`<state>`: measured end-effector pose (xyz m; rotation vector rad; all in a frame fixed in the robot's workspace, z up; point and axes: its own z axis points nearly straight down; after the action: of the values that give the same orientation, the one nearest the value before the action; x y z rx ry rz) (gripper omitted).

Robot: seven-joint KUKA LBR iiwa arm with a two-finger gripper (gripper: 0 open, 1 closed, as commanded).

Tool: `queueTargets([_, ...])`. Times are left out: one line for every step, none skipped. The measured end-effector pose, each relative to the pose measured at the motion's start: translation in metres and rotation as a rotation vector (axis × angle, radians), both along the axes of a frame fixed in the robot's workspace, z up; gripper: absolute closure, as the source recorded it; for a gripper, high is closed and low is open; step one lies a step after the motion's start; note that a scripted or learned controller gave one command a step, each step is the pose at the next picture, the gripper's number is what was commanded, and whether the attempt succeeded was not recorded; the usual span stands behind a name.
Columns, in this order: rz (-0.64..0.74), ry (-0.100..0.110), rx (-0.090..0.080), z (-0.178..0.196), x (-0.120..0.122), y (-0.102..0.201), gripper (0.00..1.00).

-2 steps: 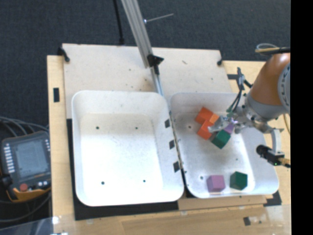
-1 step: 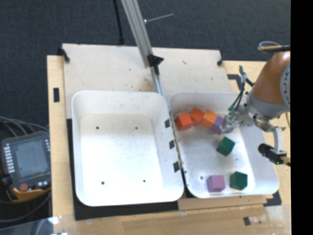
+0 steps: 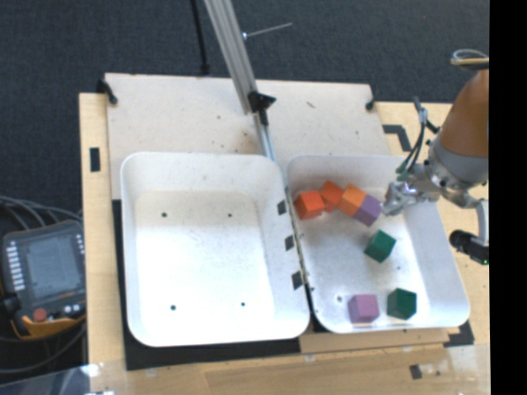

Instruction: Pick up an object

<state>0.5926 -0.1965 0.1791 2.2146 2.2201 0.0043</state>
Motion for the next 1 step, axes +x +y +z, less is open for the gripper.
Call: queueTargets([0.001,-0.002,-0.001,0.0548,0.0016,-0.0019,1.00])
